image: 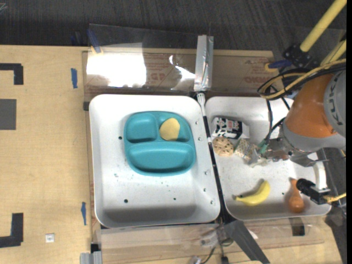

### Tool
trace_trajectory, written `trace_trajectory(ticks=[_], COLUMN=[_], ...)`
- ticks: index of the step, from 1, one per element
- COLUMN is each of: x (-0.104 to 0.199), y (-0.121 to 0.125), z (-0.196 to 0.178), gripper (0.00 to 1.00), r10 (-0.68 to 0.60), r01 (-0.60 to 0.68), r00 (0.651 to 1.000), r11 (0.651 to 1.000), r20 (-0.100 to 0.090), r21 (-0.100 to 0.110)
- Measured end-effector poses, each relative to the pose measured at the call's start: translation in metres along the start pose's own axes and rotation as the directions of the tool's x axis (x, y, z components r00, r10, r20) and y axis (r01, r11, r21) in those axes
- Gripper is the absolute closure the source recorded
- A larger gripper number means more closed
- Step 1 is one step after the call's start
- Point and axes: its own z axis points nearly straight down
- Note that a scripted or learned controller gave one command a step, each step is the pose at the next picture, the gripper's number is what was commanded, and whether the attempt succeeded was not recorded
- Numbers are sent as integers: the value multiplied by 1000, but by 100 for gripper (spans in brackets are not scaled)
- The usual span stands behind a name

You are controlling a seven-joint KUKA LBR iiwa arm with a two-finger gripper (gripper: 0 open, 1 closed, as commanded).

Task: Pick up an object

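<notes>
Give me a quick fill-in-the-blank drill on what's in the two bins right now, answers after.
1. The divided tray in the left bin is ____ in colour.
2. The yellow round object sits in the tray's upper ____ compartment.
3. The banana lies in the ____ bin.
4. The band on the arm is ____.

Missing words: teal; right; right; orange

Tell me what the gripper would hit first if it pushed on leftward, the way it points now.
Probably the crumpled clear wrapper right at the gripper tip, then the round cookie beyond it. Height above the right bin floor is unclear.
</notes>
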Motion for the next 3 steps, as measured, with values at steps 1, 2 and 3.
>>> trace_trajectory(ticks=[1,2,3], x=[36,36,21], y=[43,42,46], z=[-92,-91,-8], gripper=[100,0,0], r10=[-287,-286,-222], r01=[287,286,222], r00=[958,958,975], r11=[958,958,975], r20=[-2,-4,3], r21=[1,4,-10])
